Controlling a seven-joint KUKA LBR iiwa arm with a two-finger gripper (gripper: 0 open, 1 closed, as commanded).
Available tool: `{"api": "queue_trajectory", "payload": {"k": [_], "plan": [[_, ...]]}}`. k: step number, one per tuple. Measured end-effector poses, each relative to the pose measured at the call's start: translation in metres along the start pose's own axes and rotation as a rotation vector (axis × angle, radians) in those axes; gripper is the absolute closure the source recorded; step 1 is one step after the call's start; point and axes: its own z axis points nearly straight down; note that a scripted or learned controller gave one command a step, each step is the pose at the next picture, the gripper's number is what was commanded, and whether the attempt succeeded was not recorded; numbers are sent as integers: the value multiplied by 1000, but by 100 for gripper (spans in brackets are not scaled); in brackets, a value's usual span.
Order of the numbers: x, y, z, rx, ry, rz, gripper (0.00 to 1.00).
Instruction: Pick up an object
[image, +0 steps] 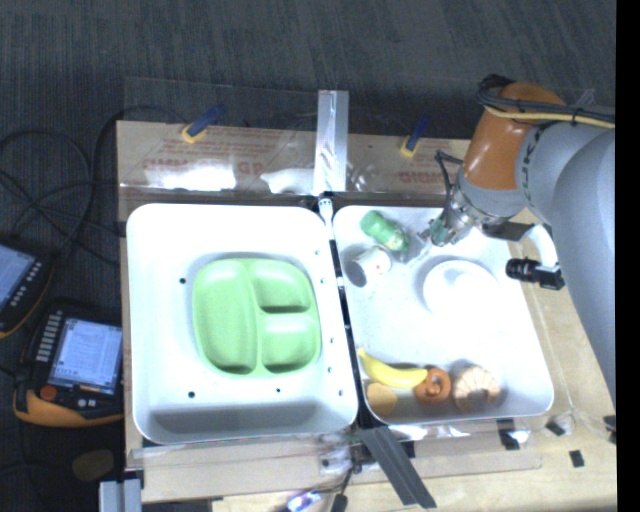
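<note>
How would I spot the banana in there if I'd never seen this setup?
Look in the right white bin, along its near edge. Three food items lie in a row there; the banana is the leftmost, the sole yellow curved one, beside a brown-orange round piece and a pale tan one.

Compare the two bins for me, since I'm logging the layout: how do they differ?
The left bin holds one thing, a green divided tray near its middle. The right bin holds several small things: a banana along its near edge, a green bottle and a white cup at its far left. Both are shallow and white.
</note>
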Motion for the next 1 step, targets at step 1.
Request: {"api": "queue_trajectory", "payload": {"k": [1], "plan": [[58,32,-85,-2,7,186,100]]}}
